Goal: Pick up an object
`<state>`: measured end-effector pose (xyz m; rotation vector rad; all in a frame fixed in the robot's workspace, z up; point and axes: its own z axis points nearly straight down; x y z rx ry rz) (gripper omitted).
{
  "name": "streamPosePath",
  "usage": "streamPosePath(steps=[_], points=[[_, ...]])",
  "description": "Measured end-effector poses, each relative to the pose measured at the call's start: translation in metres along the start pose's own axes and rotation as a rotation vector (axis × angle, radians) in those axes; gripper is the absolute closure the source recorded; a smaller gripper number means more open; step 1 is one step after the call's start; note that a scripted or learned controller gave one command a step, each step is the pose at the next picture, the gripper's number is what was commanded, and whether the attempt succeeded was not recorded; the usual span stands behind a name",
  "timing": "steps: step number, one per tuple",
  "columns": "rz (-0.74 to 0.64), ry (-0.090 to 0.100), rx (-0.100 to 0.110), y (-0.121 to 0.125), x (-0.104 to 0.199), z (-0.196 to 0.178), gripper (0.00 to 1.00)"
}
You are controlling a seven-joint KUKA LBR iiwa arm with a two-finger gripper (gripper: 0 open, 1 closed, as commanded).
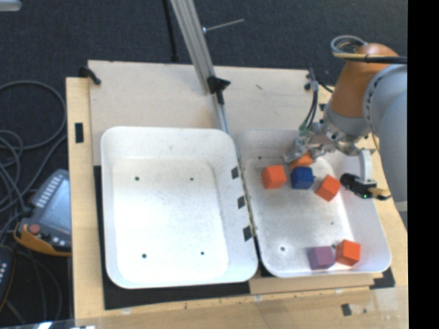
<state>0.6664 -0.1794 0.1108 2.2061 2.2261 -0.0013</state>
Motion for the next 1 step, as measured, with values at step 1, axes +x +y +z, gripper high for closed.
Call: streamPosePath(steps=[1], points=[[0.003,0.006,-0.004,-0.0149,0.0579,-0.1047,1.00]])
